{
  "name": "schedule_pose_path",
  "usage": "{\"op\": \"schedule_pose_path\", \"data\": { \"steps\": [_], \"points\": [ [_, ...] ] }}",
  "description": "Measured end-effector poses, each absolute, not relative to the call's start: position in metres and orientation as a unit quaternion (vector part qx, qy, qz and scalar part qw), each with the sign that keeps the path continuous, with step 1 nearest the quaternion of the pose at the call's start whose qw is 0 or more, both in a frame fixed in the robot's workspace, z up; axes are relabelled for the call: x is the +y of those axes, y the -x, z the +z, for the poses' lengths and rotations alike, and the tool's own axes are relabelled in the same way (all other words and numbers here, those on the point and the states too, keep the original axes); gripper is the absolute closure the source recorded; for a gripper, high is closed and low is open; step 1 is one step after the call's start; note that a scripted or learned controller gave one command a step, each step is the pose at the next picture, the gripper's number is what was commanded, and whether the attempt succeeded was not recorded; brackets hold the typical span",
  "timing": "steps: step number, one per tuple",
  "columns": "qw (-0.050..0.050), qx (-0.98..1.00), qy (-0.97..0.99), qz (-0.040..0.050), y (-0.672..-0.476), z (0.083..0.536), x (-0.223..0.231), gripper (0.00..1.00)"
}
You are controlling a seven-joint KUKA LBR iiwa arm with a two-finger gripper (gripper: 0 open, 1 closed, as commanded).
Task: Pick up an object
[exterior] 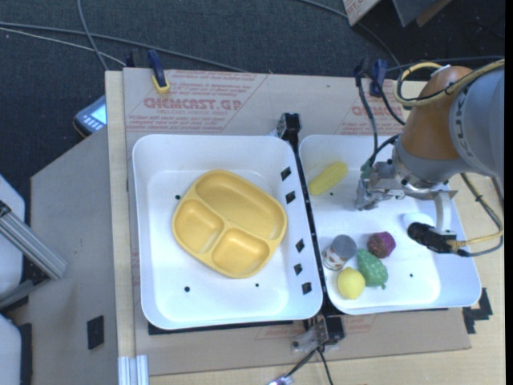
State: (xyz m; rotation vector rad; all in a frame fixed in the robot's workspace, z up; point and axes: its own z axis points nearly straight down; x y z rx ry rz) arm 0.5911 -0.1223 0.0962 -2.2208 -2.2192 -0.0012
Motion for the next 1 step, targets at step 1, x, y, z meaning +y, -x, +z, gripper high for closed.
{"op": "schedule_pose_path", "data": {
  "steps": [1],
  "points": [
    [-0.002, -0.707, 0.707, -0.0013, -0.5944, 0.1399, -0.1243, 1.00]
  ]
}}
